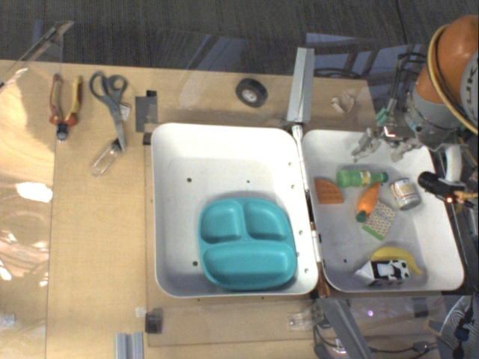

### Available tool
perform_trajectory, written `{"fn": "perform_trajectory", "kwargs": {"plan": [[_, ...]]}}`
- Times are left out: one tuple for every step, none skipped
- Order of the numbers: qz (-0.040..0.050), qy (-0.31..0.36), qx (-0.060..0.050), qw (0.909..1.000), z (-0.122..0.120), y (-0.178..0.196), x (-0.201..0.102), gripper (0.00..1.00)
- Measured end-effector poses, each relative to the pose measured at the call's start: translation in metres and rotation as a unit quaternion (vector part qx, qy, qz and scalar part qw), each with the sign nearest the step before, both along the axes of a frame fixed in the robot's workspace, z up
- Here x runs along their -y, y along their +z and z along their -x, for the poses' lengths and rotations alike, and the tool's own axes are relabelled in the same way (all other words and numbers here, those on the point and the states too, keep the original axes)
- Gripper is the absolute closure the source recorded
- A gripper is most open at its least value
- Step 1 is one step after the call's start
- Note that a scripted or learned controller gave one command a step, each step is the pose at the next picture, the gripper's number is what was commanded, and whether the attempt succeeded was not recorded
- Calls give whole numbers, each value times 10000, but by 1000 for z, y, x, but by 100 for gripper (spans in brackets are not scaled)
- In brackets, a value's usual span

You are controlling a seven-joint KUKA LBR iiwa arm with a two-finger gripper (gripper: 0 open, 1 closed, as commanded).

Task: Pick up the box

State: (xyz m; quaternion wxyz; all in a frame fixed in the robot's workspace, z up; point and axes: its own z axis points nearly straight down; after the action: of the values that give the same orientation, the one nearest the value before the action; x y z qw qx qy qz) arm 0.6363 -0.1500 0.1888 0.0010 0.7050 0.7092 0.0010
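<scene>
Box [379, 221] sits well apart from the gripper [385, 145] fingers, beyond the green bottle [361, 177] from them and just beside the carrot [367, 200]. Fingers apart, nothing between them. Probably light, stiff cardboard, crushable; pinch across the narrow sides.

The bench [90, 230] looks like pale matt wood, both bins [172, 200] smooth glossy white plastic, the teal tray [247, 245] smooth plastic, the can [405, 194] just below the gripper [385, 142] shiny metal, the scissors [112, 103] bare metal.
</scene>
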Motion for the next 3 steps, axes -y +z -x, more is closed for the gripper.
{"fn": "perform_trajectory", "kwargs": {"plan": [[7,409,22,9992,72,-95,33,0],[24,531,61,9986,101,-99,20,0],[51,545,121,9984,97,-86,20,100]]}}
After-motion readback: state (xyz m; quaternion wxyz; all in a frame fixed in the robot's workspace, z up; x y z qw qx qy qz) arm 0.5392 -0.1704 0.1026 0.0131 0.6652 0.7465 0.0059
